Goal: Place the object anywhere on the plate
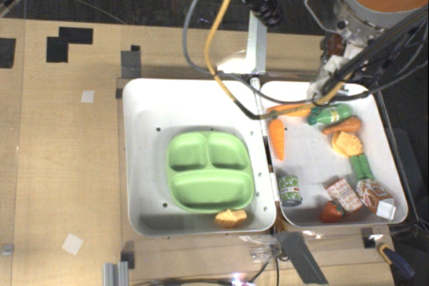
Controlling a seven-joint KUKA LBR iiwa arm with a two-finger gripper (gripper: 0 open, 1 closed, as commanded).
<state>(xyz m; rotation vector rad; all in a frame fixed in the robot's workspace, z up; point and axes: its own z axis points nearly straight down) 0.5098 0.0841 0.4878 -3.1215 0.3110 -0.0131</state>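
Left bin (134, 144), centre frame, holds the green plate (210, 169), all three compartments bare and open from above; a small yellow food piece (231, 217) lies just off its lower edge near the bin's front wall. Right bin (392, 164) is cluttered: carrot (276, 138), green can (289, 189), other toy foods, little free floor. Gripper (328, 87) sits upper right over that bin's back rim among cables — can't tell jaw state or which object is the target, nothing visibly held.

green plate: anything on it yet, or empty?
Empty. The green plate shows three bare compartments; the small yellow-orange toy lies on the bin floor just off its near edge.
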